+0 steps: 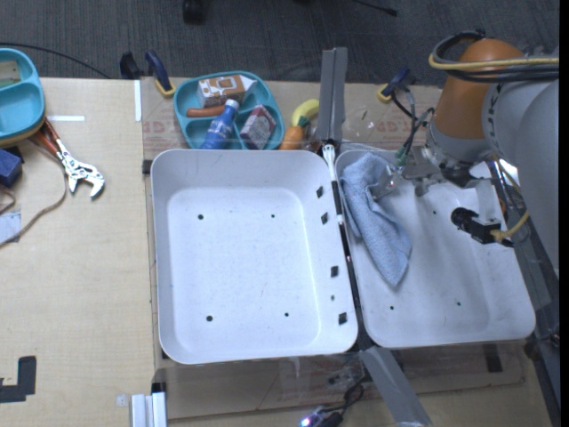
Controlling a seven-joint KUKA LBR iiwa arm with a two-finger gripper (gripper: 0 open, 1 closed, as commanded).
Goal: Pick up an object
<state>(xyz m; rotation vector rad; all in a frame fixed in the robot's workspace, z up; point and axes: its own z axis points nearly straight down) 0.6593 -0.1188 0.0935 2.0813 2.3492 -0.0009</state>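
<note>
The gripper touches the blue cloth's upper edge in the right bin; grip state unclear.

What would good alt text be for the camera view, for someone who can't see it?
A grey robot arm's gripper meets the top of a crumpled light-blue cloth draped along the left side of the right white bin. Behind the left bin sits a blue tray of small items.
</note>
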